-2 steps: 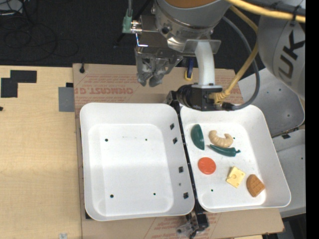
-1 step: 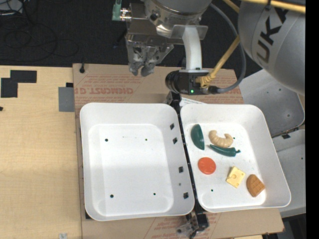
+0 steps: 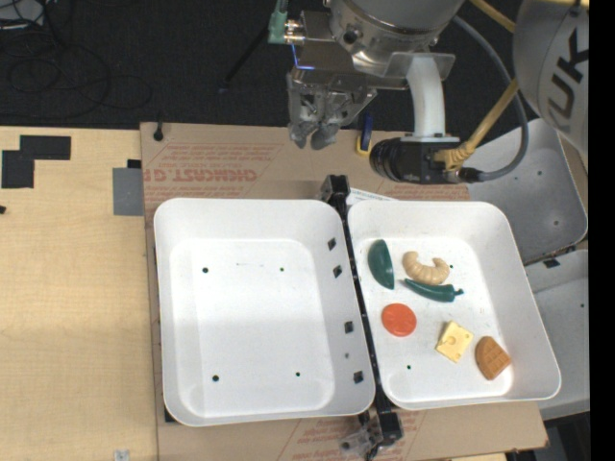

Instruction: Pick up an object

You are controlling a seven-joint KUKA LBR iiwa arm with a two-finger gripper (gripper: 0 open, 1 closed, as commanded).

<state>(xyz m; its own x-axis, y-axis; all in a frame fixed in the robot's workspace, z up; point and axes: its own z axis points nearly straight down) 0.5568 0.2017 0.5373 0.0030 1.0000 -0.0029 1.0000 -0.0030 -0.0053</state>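
My gripper (image 3: pixel 317 133) raised above bins' far edge, clenched, nothing between fingers. Right bin (image 3: pixel 524 257): croissant (image 3: pixel 426 268), cheese wedge (image 3: pixel 455 341), red disc (image 3: pixel 399 320).

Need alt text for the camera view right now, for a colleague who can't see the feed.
The gripper hangs above the bench behind the two white bins, holding nothing. The right bin holds a dark green leaf-shaped piece, a beige croissant, a green pepper, a red-orange disc, a yellow cheese wedge and a brown cookie.
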